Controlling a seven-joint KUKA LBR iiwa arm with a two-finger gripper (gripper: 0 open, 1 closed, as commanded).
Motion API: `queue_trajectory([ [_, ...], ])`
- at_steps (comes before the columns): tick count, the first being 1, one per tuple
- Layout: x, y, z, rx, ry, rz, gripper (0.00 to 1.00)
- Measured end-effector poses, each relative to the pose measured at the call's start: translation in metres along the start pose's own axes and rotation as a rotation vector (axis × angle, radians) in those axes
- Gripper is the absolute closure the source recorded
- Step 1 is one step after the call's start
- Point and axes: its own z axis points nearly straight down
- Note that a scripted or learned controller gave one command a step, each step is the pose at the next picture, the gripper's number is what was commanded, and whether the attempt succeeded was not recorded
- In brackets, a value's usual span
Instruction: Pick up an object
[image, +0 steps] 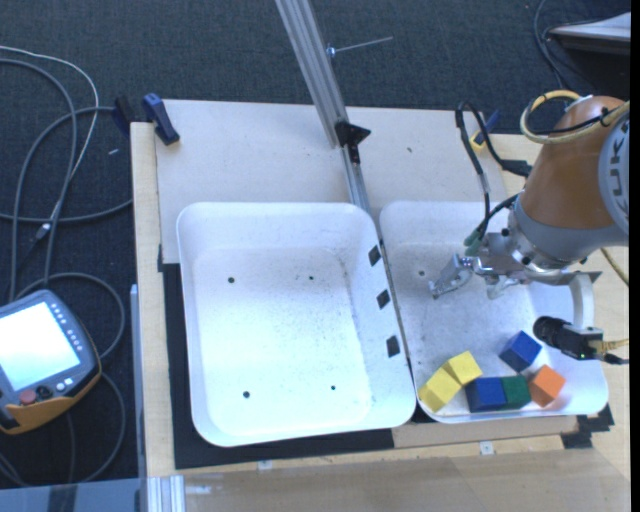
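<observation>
hand (452, 278) hangs over bare bin floor, fingers apart, nothing between them. blocks (490, 382) huddle well below-right of it against the right bin (400, 240) wall; closing here would likely grab air.

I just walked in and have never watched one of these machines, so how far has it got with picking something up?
Nothing looks picked up so far. All the blocks, a yellow pair, two blue ones, a green one and an orange one, sit in the near corner of the right bin. The gripper hangs over that bin's bare middle, apart from them. Reaching a block, grasping and lifting remain.
</observation>
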Motion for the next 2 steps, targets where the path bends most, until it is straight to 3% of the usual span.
queue_trajectory([
  [1,-0.049,-0.010,-0.011,-0.009,-0.006,0.008,0.00],
  [2,-0.048,-0.022,-0.083,-0.015,-0.007,0.003,0.00],
])
